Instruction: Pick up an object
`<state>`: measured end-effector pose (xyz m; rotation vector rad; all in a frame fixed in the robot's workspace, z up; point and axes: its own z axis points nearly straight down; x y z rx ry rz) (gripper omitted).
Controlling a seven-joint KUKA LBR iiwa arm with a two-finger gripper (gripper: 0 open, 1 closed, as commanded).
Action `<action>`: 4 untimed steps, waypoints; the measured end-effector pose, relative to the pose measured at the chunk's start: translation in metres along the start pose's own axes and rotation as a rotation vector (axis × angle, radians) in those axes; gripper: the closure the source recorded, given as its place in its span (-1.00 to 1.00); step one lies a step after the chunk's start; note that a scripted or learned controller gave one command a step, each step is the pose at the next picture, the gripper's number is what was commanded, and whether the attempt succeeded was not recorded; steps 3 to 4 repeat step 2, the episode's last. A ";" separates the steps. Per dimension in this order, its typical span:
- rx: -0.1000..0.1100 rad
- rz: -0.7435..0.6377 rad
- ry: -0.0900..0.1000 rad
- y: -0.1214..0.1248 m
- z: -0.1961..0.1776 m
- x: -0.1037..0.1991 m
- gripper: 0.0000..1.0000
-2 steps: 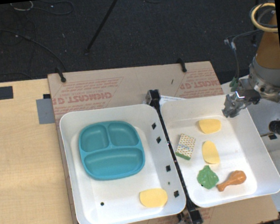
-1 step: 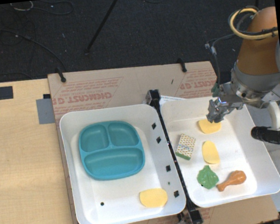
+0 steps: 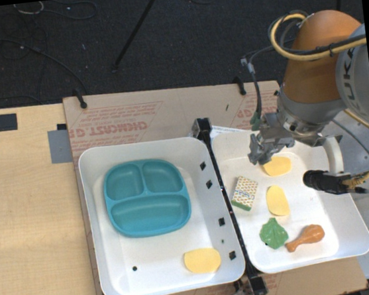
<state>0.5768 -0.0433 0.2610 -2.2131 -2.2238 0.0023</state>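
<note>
Two white bins sit side by side below us. Our gripper (image 3: 263,154) hangs low over the far part of the right bin (image 3: 355,236), just beside a yellow slice (image 3: 277,166) that lies at its right; whether the piece is between the jaws, or how wide they stand, we cannot tell. In the same bin we see a patterned block (image 3: 245,192), a second yellow slice (image 3: 277,201), a green leafy piece (image 3: 273,233) and a drumstick (image 3: 305,236). Our left bin (image 3: 106,267) holds a teal divided plate (image 3: 146,197) and a yellow round piece (image 3: 202,260).
</note>
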 end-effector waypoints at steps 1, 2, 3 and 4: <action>0.002 0.000 0.000 0.011 0.016 0.056 1.00; -0.001 -0.001 -0.001 0.019 0.013 0.113 1.00; -0.001 -0.001 -0.001 0.019 0.013 0.113 1.00; -0.001 -0.001 -0.001 0.019 0.013 0.113 1.00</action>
